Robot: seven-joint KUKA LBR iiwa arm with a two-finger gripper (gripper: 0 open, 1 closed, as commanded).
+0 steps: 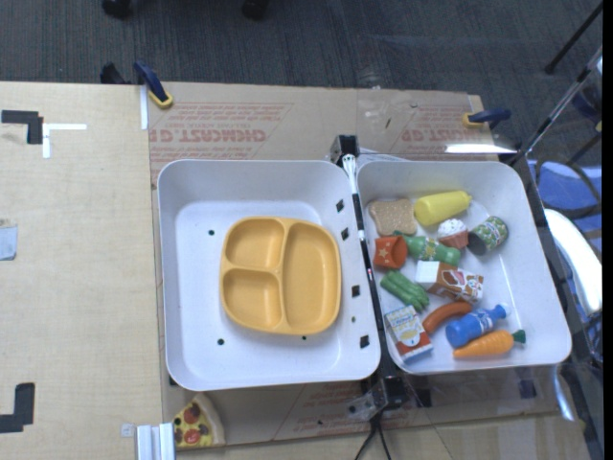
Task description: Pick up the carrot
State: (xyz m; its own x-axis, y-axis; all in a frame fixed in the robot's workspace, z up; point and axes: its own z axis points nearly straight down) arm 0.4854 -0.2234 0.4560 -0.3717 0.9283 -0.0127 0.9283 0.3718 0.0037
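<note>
Lab setting: wooden tabletop (77, 257) with clamped cardboard sheet (259, 127), grey carpet (316, 36), office-chair castors (120, 3).

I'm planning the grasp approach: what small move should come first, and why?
Probably bring the gripper over the right bin's near corner, above the carrot. It lies flat by the front wall, touching the blue bottle, so descend from its free side.

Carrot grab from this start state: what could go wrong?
1. The carrot lies in the right bin's near corner, close to the wall, so the end effector may have little room to come down beside it.
2. The blue bottle sits right against the carrot, so a grasp could catch or push it instead.
3. The sausage has a similar orange colour and long shape, inviting a wrong pick.
</note>
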